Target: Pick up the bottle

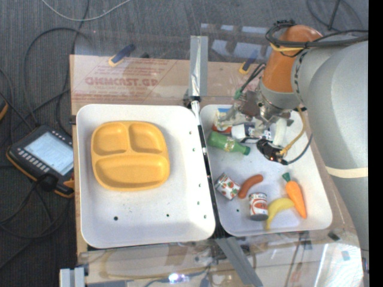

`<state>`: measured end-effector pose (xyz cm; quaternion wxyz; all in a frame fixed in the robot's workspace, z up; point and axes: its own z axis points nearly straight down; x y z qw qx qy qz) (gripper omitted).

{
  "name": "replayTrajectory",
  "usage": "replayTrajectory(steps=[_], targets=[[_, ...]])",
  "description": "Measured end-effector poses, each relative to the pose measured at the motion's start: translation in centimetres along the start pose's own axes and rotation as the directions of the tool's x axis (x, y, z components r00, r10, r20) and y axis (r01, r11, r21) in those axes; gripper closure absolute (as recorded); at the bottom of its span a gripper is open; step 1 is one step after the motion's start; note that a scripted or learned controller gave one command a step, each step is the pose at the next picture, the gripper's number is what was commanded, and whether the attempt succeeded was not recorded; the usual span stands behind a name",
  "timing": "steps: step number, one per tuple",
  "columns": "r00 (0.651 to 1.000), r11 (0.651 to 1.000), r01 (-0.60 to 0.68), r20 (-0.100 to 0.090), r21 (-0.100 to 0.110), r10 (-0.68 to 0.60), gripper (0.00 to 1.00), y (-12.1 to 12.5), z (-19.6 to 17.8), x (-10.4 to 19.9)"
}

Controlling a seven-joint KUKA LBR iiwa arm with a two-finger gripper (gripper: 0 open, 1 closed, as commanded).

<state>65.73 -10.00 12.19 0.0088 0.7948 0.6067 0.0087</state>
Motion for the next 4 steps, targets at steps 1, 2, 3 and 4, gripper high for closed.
replayTrajectory(steps=[1, 2, 3, 4], targets=[[0.997, 0.997, 0.073, -0.001, -0.031, -0.073, 0.0, -0.8, 0.8, -0.7], [0.987, 0.985, -0.163, 0.009, 0.059, 0.163, 0.0, 1.3, 0.8, 0.0], [0.929, 0.927, -0.37, 0.013, 0.052, 0.37, 0.0, -0.8, 2.1, -1.0], [0.951, 0.951, -0.309, 0.011, 0.031, 0.309, 0.0, -1.3, 1.4, -8.4]])
